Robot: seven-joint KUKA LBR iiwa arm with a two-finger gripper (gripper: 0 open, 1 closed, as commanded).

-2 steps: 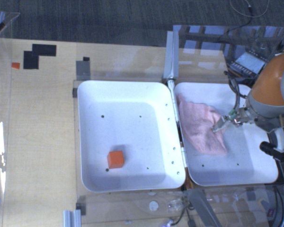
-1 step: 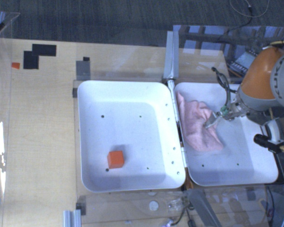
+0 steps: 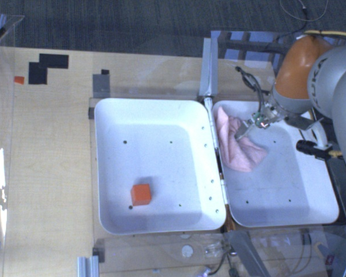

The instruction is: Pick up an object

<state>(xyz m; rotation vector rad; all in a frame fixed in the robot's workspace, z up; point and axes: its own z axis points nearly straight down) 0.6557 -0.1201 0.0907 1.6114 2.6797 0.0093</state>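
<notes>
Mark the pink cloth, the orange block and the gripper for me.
pink cloth (image 3: 237,145): camera view, middle of the crumpled fabric in the right bin.
orange block (image 3: 141,194): camera view, centre of its top face, left bin.
gripper (image 3: 243,133): camera view, finger end over the cloth.

A single fixed camera looks down at a slant from above the pale wooden bench (image 3: 46,172), far enough to take in both shallow white plastic bins (image 3: 155,126) side by side, with dark carpet beyond the bench's far edge and the grey arm (image 3: 334,79) entering from the right.
</notes>
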